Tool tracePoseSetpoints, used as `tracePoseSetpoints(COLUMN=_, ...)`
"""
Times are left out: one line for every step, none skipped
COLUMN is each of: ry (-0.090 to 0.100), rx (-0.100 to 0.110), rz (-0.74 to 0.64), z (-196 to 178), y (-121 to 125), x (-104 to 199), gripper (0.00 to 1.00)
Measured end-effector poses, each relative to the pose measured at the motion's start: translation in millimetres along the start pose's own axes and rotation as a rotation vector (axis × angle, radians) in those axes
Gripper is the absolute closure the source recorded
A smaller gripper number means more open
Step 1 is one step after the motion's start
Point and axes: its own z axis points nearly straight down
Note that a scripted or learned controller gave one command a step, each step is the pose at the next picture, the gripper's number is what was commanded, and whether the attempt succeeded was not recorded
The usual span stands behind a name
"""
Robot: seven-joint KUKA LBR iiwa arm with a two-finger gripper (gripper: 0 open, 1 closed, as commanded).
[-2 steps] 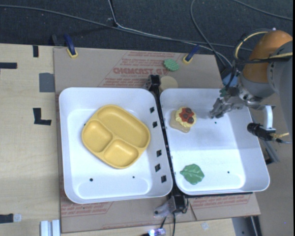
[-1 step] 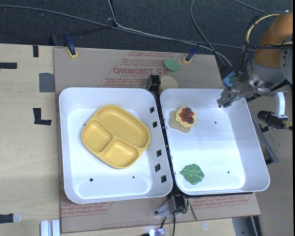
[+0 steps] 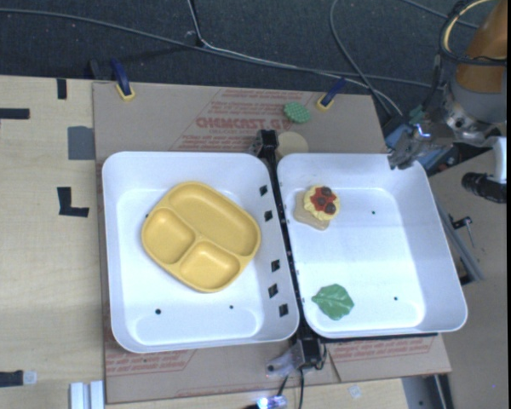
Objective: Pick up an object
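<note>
From the overhead camera, the arm's fingers (image 3: 406,153) hover at the upper right corner of the right bin (image 3: 434,254), about two o'clock from the little tart (image 3: 318,205). How far open they stand I cannot tell; nothing shows between them. This looks like the approach: next, move over a target such as the tart or the green leaf (image 3: 333,301) at six o'clock, then descend.

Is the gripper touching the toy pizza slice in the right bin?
Apart. The camera view shows the gripper at the right bin's far corner, with bare white floor between it and the pizza slice.
</note>
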Motion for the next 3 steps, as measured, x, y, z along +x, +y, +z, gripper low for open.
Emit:
tracePoseSetpoints(ry=0.001, rx=0.003, rz=0.000, z=-20, y=0, x=0, gripper=1.00)
tracePoseSetpoints(ry=0.002, rx=0.005, rz=-0.004, z=-24, y=5, x=46, gripper=1.00)
tracePoseSetpoints(ry=0.002, rx=0.006, rz=-0.003, z=-10, y=3, x=97, gripper=1.00)
